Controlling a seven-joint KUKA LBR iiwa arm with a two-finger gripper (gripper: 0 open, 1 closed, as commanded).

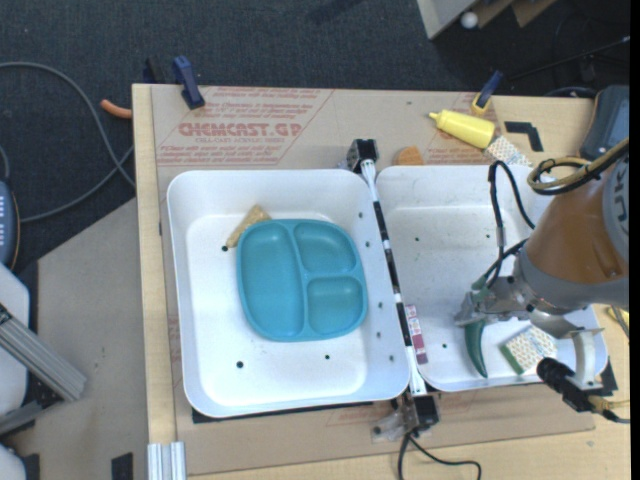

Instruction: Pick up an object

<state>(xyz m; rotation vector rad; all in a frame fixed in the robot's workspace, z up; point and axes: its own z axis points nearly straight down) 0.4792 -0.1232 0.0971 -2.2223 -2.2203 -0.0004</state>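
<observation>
So the teal divided plate [300, 278] sits in the left bin [195, 268], roughly in the middle, with a tan scrap [247, 224] poking out from under its far-left corner. Right of that plate, in the right bin [440, 218], the end effector [482, 308] hangs low near the front edge; can't tell its state from this angle. A green curved thing [473, 348] and a patterned card [528, 348] lie just beside it.

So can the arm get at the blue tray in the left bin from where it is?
Probably yes. The blue tray lies uncovered in the left bin with open space above it; the arm hangs over the right bin and need only cross the divider.
</observation>
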